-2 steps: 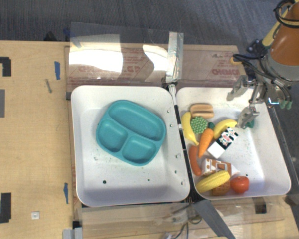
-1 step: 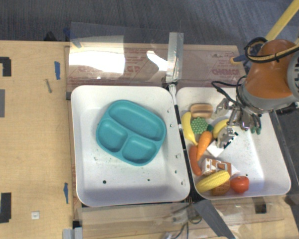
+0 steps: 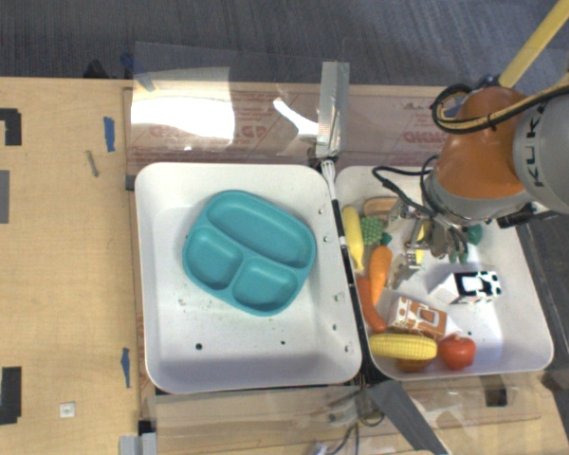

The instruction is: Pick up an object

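The tool (image 3: 425, 245) hangs low inside the right bin (image 3: 522, 339), under the grey arm's orange band (image 3: 482, 154); whether it is open or closed cannot be told, and nothing can be seen in its hold. Just left of it lies a carrot (image 3: 378, 271), with a yellow banana (image 3: 353, 238) further left against the bin wall; right of it and a little nearer sits a black and white block (image 3: 478, 285); nearer the front edge lie a brown carton (image 3: 416, 318), a corn cob (image 3: 404, 348) and a red tomato (image 3: 458, 351). Well to its left, the other bin (image 3: 171, 349) holds a teal divided plate (image 3: 249, 251); both bins rest on the bench (image 3: 47, 282).
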{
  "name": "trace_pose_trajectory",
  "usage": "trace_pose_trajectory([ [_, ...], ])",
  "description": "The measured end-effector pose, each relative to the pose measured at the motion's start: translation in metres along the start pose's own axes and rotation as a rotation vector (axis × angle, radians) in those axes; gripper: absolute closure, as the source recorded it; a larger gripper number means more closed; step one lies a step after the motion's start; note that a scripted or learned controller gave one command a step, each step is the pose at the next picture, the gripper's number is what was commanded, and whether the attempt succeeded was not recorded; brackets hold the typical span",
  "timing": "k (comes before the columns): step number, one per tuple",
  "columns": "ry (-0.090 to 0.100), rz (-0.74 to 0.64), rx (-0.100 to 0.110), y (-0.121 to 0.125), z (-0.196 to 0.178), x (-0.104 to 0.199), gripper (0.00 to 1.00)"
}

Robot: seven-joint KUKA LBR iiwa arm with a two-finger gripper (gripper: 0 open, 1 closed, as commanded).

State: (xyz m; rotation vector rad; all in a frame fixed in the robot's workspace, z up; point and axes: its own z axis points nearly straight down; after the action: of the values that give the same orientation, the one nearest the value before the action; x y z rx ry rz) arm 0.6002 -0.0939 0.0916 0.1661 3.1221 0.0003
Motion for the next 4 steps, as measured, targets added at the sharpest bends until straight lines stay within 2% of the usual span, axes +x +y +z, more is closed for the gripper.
trace_pose_trajectory([
  [1,0.004,0.17,0.0,-0.001,0.002,-0.001,0.0],
  [2,0.004,0.364,0.0,-0.018,0.001,0.086,0.0],
  [3,-0.002,0.455,0.0,-0.026,0.0,0.113,0.0],
  [4,-0.014,0.453,-0.002,-0.025,-0.012,0.109,1.0],
])
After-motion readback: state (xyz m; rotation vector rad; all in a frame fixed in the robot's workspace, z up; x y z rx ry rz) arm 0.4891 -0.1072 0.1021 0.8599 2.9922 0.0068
